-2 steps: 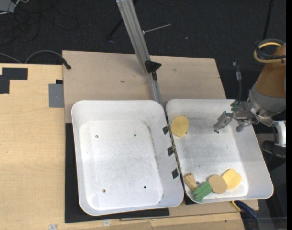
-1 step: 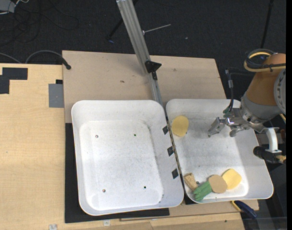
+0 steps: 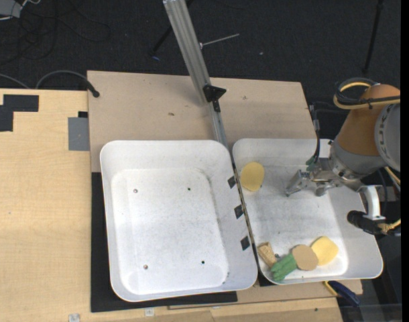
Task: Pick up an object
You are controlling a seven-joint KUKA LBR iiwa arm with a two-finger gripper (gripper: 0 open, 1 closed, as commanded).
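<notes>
My gripper (image 3: 310, 184) hangs over the right bin (image 3: 291, 213), in its upper right part, with its two fingers spread apart and nothing between them. A pale yellow disc (image 3: 252, 176) lies to its left near the bin's upper left corner. At the bin's front edge sit a tan round piece (image 3: 304, 257), a yellow round piece (image 3: 324, 250), a green object (image 3: 283, 267) and a small tan block (image 3: 266, 253), well below the gripper.
The left bin (image 3: 167, 220) lies beside the right one, with small black clips along the shared rim (image 3: 237, 210). A slanted metal rail (image 3: 191, 52) rises behind the bins. The arm's orange band (image 3: 359, 126) sits at the right.
</notes>
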